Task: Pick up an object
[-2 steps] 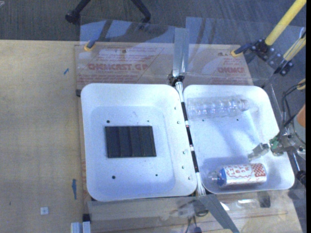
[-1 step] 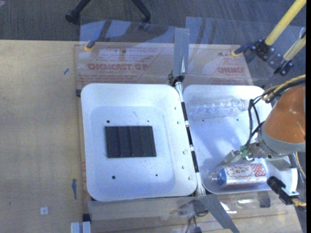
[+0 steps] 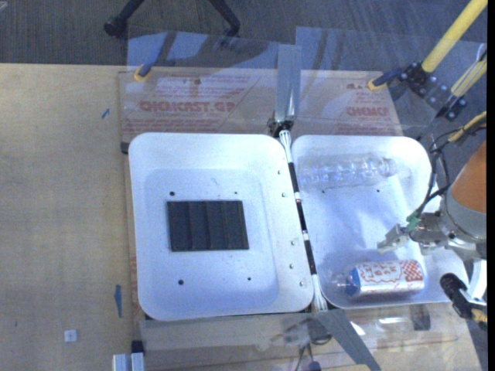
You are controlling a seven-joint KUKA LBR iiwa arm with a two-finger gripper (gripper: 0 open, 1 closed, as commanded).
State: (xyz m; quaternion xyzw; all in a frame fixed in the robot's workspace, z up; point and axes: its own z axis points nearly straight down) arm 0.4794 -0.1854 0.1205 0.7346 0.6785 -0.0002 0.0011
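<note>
Two shallow white bins sit side by side on the table (image 3: 54,207). The left bin (image 3: 155,168) holds a dark ribbed rectangular pad (image 3: 207,225) lying flat near its middle. The right bin (image 3: 414,157) holds a clear plastic bottle (image 3: 348,170) lying on its side along the far wall, hard to make out against the white floor, and a small bottle with a red-and-white patterned label and a blue cap (image 3: 383,277) lying on its side near the front wall, its cap pointing toward the divider between the bins.

The arm (image 3: 470,195) reaches in from the right edge, its orange band showing above the wrist. The gripper (image 3: 402,235) hangs over the right side of the right bin, just above and beyond the labelled bottle and apart from it. Whether its fingers are released or clenched cannot be told from this angle; nothing is visible between them.
</note>
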